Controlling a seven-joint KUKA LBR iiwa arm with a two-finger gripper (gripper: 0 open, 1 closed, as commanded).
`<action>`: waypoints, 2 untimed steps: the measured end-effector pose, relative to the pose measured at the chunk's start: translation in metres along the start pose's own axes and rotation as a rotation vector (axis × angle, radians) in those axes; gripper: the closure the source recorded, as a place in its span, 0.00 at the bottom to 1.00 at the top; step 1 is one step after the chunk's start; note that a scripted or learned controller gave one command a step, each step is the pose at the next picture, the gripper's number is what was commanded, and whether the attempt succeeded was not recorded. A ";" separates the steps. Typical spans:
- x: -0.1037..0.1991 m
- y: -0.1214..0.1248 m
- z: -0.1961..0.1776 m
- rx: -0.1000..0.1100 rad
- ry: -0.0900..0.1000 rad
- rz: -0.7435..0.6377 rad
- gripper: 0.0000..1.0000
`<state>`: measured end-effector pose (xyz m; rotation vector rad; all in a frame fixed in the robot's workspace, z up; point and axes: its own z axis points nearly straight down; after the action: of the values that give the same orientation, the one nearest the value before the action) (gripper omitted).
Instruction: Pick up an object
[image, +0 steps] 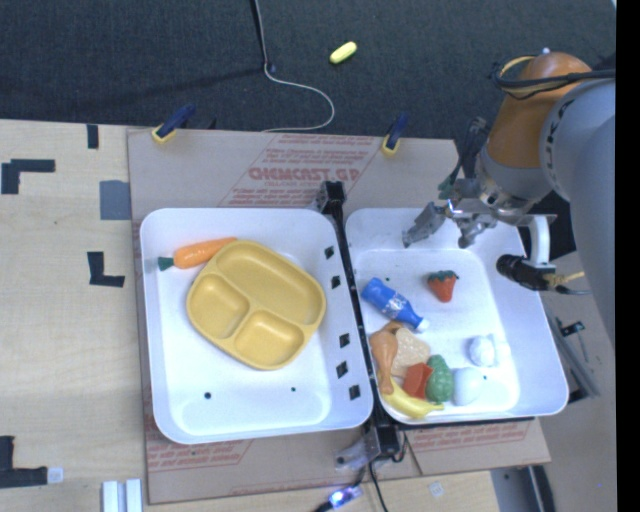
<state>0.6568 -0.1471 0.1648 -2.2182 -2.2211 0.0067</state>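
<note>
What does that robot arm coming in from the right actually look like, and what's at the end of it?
The arm is a thick, rounded grey tube with a bright orange band above the wrist. At its end sits a small metal gripper with two thin grey fingers. A dark cable runs along the arm near the orange section.

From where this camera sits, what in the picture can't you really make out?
- Food pile in the right bin's near corner: pieces overlap, so their full shapes are hidden.
- Carrot in the left bin: the yellow tray appears to hide its tip.
- Gripper: too blurred to tell what, if anything, it grips.
- Arm: cut off by the right edge.
</note>
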 end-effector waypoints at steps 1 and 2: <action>0.002 -0.009 0.048 0.001 0.000 0.000 0.00; 0.003 -0.009 0.082 -0.002 -0.001 -0.001 0.00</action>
<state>0.6474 -0.1442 0.0824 -2.2183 -2.2242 0.0057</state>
